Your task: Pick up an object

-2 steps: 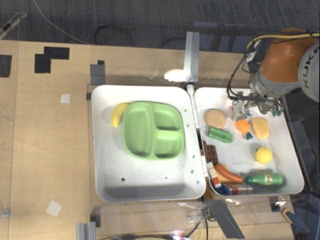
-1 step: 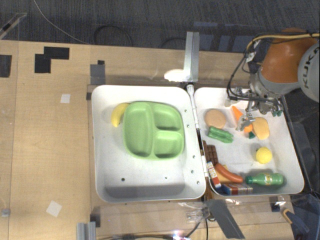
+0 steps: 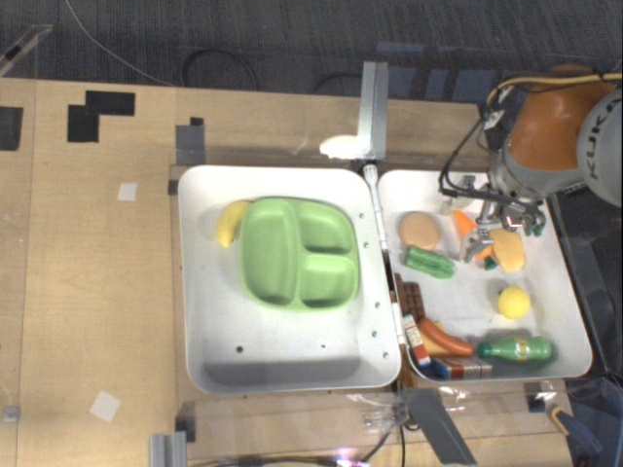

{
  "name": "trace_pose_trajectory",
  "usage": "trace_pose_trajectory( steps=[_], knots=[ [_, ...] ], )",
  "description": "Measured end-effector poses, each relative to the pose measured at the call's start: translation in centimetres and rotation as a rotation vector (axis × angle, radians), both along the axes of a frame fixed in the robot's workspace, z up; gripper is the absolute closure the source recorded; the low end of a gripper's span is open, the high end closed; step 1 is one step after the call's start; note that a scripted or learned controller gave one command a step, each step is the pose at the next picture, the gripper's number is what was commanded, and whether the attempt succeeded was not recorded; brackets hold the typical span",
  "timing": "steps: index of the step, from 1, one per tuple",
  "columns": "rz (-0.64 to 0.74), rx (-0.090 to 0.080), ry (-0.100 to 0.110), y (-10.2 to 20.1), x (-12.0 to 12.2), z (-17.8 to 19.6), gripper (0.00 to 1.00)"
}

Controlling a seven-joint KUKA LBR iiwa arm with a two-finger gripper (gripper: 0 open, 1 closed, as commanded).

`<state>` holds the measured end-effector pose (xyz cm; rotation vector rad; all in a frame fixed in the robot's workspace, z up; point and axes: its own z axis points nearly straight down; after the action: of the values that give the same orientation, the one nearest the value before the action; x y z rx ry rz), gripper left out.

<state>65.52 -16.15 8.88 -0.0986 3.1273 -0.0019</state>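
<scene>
Several pieces crowd the right bin (image 3: 574,339) under my gripper (image 3: 484,246) in the camera view, and I cannot tell how wide my jaws stand or whether they hold anything, so I'd drop straight between the orange wedge (image 3: 507,249) and the tan round piece (image 3: 421,230) and close on just one. Beyond lie the yellow ball (image 3: 513,303) and green bottle (image 3: 514,348) with little room between them, while the left bin (image 3: 204,348) carries a green tray (image 3: 297,253) and a banana (image 3: 230,223) on the wooden bench (image 3: 88,290).

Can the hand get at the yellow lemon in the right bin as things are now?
Probably yes: the lemon lies apart from its neighbours, open from above, with the hand hovering just beyond it.
</scene>
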Motion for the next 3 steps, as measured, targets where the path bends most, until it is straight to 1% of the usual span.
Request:
trace_pose_trajectory(
  steps=[1,2,3],
  knots=[
    [0.004,-0.002,-0.014,0.1,0.4,1.5,1.00],
    [0.005,-0.002,-0.013,0.1,0.4,1.5,0.00],
    [-0.058,0.001,0.001,1.7,-0.1,0.0,0.00]
  ],
)
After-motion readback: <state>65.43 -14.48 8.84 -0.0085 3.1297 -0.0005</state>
